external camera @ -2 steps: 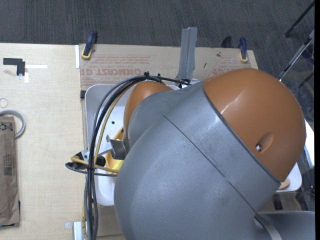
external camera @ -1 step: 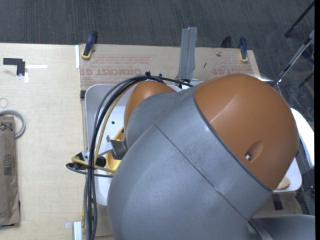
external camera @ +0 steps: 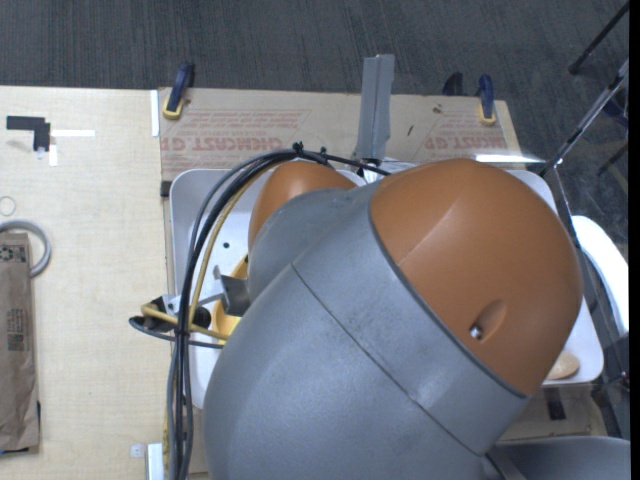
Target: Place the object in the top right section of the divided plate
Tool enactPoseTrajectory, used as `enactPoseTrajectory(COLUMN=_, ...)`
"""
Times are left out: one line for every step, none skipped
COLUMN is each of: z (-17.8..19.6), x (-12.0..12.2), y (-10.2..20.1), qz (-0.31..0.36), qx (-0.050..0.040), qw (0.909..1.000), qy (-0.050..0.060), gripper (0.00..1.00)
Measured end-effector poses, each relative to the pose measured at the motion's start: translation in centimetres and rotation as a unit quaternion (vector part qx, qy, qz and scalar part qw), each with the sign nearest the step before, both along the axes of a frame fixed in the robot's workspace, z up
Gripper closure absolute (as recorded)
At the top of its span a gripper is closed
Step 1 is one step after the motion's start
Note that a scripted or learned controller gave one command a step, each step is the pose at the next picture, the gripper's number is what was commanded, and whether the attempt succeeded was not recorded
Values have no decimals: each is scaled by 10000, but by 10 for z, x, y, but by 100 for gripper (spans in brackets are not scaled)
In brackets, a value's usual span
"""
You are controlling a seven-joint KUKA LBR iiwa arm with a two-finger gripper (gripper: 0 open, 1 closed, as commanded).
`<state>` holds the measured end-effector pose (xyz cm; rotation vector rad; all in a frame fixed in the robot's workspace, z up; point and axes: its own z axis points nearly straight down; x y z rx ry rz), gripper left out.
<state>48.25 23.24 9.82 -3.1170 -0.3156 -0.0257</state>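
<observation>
At the left edge lies a brown packet [external camera: 15,348]; black cables [external camera: 192,268] cross the white bin [external camera: 185,193]; the arm [external camera: 400,348] covers mid-frame, so the gripper [external camera: 232,293] state and the object's place cannot be told; lower right, a tan rounded piece [external camera: 565,366] peeks out

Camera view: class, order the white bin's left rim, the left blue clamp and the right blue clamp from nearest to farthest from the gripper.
The gripper sits low at the bin's left side, largely hidden under the arm.
1. white bin's left rim: right beside it, on the left.
2. left blue clamp: back left, on the bench edge.
3. right blue clamp: back right, farthest.
</observation>
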Motion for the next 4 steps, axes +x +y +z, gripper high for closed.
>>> enactPoseTrajectory(z=0, x=0, y=0, qz=-4, qx=1, qw=10000, qy=4, gripper=100)
enactPoseTrajectory(z=63, x=12, y=-6, qz=-34, qx=-66, qw=9999, qy=89, gripper=100)
enactPoseTrajectory(z=3, x=-1, y=-3, qz=-7, qx=-31, qw=10000, qy=22, gripper=100)
enactPoseTrajectory(z=2, x=-1, y=-4, qz=518, qx=-39, qw=9986, qy=21, gripper=100)
